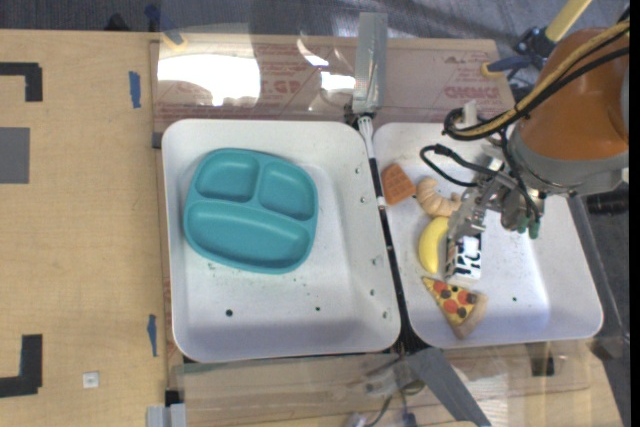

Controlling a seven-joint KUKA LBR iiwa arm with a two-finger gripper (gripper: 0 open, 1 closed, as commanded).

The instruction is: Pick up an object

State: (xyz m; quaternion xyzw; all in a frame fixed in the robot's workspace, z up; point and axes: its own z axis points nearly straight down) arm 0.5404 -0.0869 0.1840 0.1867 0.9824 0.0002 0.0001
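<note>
We see the gripper [466,250] low in the right bin [560,300], just right of one yellow banana [432,245]; we cannot tell how it is set. Near it lies one pizza slice [455,300]; farther sit one croissant [435,197] and one orange waffle piece [398,183]. The left bin [270,315] holds one teal divided plate [252,208]. Both bins rest on a wooden bench [70,245].

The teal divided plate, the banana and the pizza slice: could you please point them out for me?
teal divided plate [250,211], camera view, its large lower compartment
banana [433,246], camera view, middle of its yellow body
pizza slice [455,301], camera view, its topped centre
</note>
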